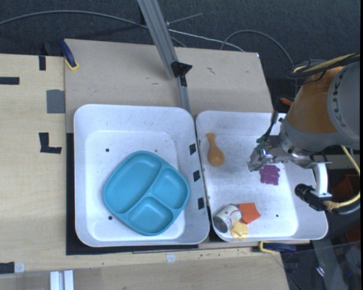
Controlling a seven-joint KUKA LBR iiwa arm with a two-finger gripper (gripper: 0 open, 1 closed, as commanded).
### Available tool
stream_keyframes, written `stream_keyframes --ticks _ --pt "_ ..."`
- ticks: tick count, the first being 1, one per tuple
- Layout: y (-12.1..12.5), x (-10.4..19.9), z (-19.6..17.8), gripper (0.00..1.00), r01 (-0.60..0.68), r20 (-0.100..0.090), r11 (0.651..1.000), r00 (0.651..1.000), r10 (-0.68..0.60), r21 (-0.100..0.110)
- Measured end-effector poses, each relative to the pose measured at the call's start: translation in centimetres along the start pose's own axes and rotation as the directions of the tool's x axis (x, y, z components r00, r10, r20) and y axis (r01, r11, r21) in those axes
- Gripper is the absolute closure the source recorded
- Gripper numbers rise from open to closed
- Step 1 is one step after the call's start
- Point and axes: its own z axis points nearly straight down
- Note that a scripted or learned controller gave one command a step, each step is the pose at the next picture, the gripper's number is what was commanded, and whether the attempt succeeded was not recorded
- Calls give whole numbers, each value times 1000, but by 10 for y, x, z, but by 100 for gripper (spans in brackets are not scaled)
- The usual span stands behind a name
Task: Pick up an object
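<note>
Over the right bin (284, 222), my fingers (258, 160) hang low beside a small purple object (270, 174), which lies on the bin floor just below and to the right of them. From this high slanted view I cannot tell whether they stand apart or closed, and nothing shows between them, so I claim no hold. The purple piece looks like the nearest thing to take. To do it well, I judge I should centre over it, come straight down so it sits between the tips, and close only once both sides flank it; it looks small and low, so a shallow descent could slip over the top.

Other choices lie in the same bin: a tan pear-shaped toy (215, 153) near the left wall, well apart from me, and a cluster at the front edge, an orange block (250, 211) touching a white and yellow toy (228, 219). Those two crowd each other and the wall. A blue divided plate (146, 192) rests in the left bin (85, 162), out of my way on the worktop (24, 113).
</note>
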Motion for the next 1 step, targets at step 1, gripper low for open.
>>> stream_keyframes --ticks 1 --pt "11 -1 -51 100 0 1 1000 1000 0 -2"
